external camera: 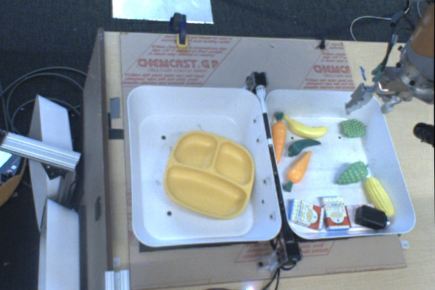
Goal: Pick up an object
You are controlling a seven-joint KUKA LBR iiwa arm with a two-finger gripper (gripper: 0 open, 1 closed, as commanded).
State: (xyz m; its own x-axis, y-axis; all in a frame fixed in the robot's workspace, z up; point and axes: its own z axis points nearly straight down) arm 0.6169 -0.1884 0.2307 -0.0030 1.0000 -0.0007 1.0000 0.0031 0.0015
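Observation:
The right bin point(401, 176) holds several toy foods: a banana point(306, 125), a long carrot point(279, 136), a smaller carrot point(299, 168), a dark green vegetable point(303, 145), two light green leafy pieces point(353, 127) point(353, 173), a corn cob point(378, 195), a black object point(372, 216) and two small cartons point(306, 212) point(334, 212). My gripper point(373, 101) hangs over the bin's far right corner, above and right of the upper leafy piece. Its fingers are spread open with nothing between them.
The left bin point(146, 146) carries a yellow divided plate point(209, 173). A raised divider point(270, 146) runs between the two bins. Cables and metal parts lie off the bench at the left.

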